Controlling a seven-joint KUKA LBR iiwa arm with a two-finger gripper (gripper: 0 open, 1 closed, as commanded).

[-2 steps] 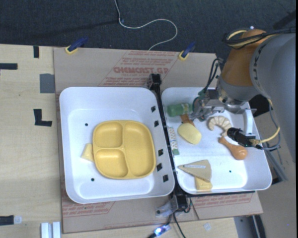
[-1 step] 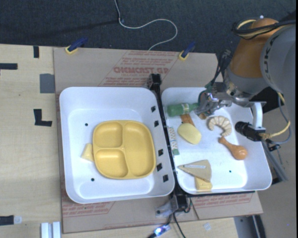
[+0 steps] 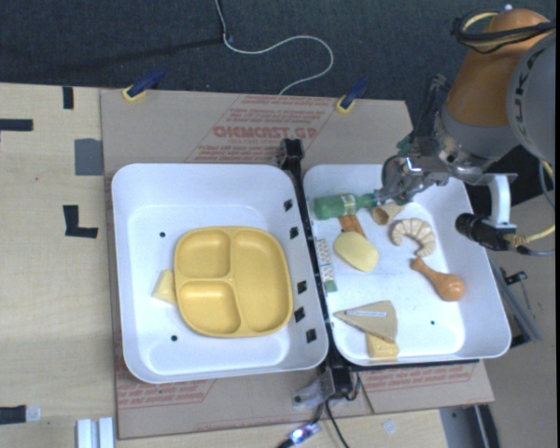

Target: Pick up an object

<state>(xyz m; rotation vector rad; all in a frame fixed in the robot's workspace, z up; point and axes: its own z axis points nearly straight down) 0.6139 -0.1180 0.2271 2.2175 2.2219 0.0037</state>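
Logging what I have on my feed, item by item.

Gripper (image 3: 399, 187): low over the far edge of the right bin (image 3: 476, 339), at the end of the grey arm (image 3: 485, 91) with its orange band, which comes in from the right. From my angle I cannot tell whether it is parted or closed, nor whether anything is caught in it. It sits just right of the green bottle's end and just above a small tan piece (image 3: 385, 215); contact with either is not clear.

Right bin contents:
- green bottle (image 3: 343, 204), lying on its side along the far left part, pale cap end pointing right toward the gripper.
- orange stick-shaped piece (image 3: 352, 222), just near of the bottle, partly under the next item.
- pale yellow rounded item (image 3: 357, 250), left of centre.
- curled white and tan croissant-like item (image 3: 413, 233), centre, just near of the gripper.
- brown drumstick-shaped item (image 3: 437, 278), right of centre, tilted.
- tan wedge (image 3: 371, 316) with a pale stripe, near left, touching a yellow block (image 3: 383, 345) at the near edge.

Left bin (image 3: 140, 250): a yellow divided plate (image 3: 233, 280) with three compartments lies in the middle; a pale yellow wedge (image 3: 164, 287) shows from under its left edge.

Desk (image 3: 37, 250): both bins sit on a cardboard sheet (image 3: 252, 129); a thin cable (image 3: 280, 49) loops across the dark far area.
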